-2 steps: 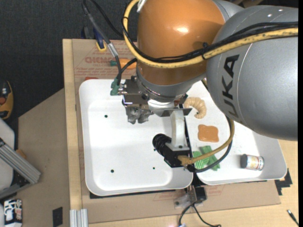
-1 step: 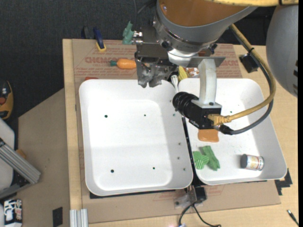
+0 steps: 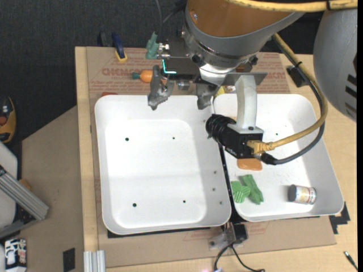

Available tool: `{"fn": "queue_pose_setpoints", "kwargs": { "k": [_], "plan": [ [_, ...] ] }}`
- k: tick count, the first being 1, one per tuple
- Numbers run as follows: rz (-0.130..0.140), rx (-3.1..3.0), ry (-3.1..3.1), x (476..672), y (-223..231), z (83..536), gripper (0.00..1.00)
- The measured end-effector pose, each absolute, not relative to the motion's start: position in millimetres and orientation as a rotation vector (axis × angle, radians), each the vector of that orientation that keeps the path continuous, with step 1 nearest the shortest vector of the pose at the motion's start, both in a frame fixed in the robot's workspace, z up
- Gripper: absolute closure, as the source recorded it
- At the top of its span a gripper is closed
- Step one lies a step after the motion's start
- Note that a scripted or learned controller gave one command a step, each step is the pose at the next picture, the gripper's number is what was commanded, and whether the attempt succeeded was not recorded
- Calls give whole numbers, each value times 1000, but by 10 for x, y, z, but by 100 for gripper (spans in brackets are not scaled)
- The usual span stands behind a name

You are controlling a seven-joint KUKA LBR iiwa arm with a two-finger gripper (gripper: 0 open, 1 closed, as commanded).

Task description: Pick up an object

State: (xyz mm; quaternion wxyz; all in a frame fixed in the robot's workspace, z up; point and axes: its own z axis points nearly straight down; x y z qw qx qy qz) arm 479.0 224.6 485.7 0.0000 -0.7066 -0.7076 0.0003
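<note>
In the camera view, the grey arm (image 3: 244, 16) with its orange band fills the upper centre and upper right of the frame, reaching down over the two white bins. The claw (image 3: 180, 98) hangs at the top rim of the left bin (image 3: 113, 169), near the divide between the bins; its two dark fingers (image 3: 156, 98) stand apart with nothing between them, so it is spread and holds nothing.

A black unit with a white bracket (image 3: 238, 137) sits below the wrist, over the upper left of the right bin (image 3: 317, 123), and a yellow cable (image 3: 300, 135) loops from it toward the right.

The objects lie in the right bin, in the lower right part of the frame. An orange piece (image 3: 249, 164) shows just under the black unit. Below it lies a green ridged object (image 3: 247, 189) (near the bin's left wall). To its right, well apart, a small dark and gold cylinder (image 3: 302, 194) lies on its side near the bottom rim.

The bins rest on a cardboard sheet (image 3: 91, 95) over the worktop.
</note>
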Motion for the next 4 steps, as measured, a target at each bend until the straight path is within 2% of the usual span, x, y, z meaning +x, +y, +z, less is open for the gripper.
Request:
{"fn": "queue_pose_setpoints", "kwargs": {
  "k": [1,2,3,4],
  "plan": [
    [24,-2221,-2215,5064,2236,3488,0],
    [25,-2220,-2214,5551,2224,1898,0],
    [-2,-2224,-2218,5571,2249,2110,100],
    [-18,-2223,-2226,5529,2250,3101,100]
  ]
}}
